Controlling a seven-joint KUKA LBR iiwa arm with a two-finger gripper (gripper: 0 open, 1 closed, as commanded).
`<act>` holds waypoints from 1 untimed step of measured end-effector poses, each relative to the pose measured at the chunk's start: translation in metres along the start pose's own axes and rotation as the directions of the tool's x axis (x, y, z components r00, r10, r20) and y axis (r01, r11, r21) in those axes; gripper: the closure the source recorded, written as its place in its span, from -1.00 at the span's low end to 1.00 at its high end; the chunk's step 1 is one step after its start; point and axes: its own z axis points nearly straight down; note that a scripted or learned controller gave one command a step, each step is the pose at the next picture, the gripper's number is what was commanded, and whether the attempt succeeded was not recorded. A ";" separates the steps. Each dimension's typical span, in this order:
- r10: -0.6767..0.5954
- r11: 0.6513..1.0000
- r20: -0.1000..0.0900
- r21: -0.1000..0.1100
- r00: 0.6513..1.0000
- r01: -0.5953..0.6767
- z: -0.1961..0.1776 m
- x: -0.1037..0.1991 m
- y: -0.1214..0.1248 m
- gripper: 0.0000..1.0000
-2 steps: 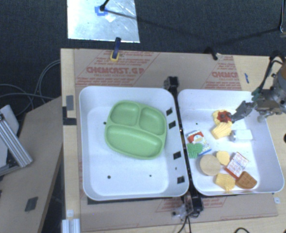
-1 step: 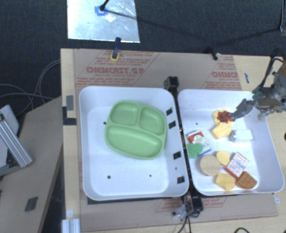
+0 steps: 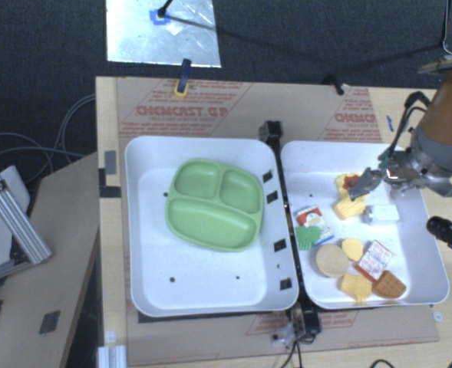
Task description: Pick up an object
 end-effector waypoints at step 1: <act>0.003 1.000 0.000 0.000 1.000 -0.003 0.045 0.008 0.000 -1.00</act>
